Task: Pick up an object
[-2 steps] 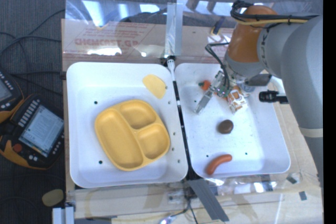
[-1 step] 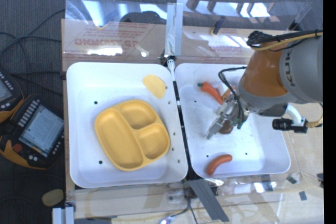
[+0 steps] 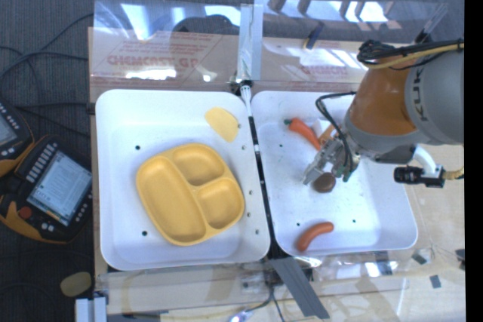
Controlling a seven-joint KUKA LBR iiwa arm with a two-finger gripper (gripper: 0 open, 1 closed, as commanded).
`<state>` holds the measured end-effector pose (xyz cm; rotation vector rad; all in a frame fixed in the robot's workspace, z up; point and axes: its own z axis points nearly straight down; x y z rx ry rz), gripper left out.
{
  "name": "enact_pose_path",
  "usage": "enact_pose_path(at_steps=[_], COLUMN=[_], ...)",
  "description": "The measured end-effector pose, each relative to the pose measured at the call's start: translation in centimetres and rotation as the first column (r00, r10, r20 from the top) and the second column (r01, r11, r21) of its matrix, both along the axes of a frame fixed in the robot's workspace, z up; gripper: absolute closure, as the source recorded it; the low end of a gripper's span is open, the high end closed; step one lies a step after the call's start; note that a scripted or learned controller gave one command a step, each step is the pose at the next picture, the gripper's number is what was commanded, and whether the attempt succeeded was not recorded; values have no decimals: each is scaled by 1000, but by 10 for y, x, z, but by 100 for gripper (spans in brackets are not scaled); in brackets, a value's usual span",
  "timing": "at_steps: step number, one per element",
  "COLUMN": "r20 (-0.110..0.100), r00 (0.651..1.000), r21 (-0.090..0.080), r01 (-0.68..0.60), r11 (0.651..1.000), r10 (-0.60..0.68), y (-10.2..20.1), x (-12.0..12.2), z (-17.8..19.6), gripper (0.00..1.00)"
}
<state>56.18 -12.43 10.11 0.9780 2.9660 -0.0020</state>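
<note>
In the right bin (image 3: 377, 234), my gripper (image 3: 326, 171) points down over a small brown round object (image 3: 324, 183) that lies on the bin floor just under the fingertips. An orange carrot (image 3: 303, 130) rests at the bin's upper left, close to the gripper's upper side. A red sausage (image 3: 314, 234) lies near the front wall. The left bin (image 3: 121, 132) holds a yellow divided plate (image 3: 190, 192) and a pale yellow chip (image 3: 223, 123).
The grey arm with its orange band (image 3: 385, 105) covers the right bin's upper right. A divider ridge (image 3: 256, 162) separates the two bins. A pendant device (image 3: 53, 188) and cables lie off the bench at the left.
</note>
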Motion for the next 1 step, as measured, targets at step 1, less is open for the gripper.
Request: enact_pose_path(at_steps=[1], r20=[-17], r00=[993], r21=[6], r01=[-116], r11=[993], r10=[116], y=[76], x=[-44], z=[83], gripper=[100])
